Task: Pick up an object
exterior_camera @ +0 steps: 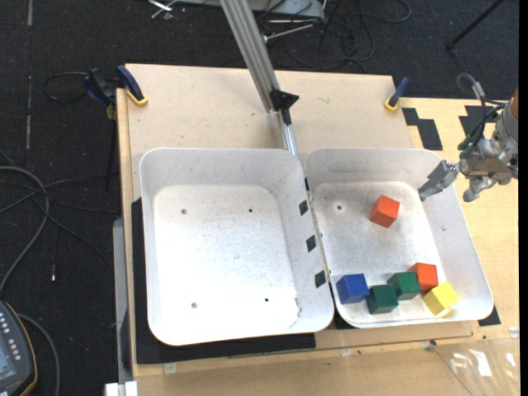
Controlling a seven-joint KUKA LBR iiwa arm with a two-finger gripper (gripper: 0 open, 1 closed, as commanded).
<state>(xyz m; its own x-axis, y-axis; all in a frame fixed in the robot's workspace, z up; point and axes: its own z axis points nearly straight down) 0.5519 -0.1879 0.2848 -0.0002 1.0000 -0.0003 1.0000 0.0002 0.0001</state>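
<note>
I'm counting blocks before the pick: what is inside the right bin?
The right bin holds six blocks: an orange block alone near the middle, and along the near edge a blue block, two green blocks, a red-orange block and a yellow block. Anything beneath them is hidden.

The right bin (363,167) has its rim just under my gripper (454,185). The left bin (165,172) touches it on the side away from me. Both rest on the bench (206,106). A metal pole (252,44) slants up from between the bins, off to my left. At the bench's back corners sit a near clamp (394,97), close by me, and a far clamp (132,89), well apart. Cables (58,79) lie on the dark floor (58,23) beyond it.
</note>
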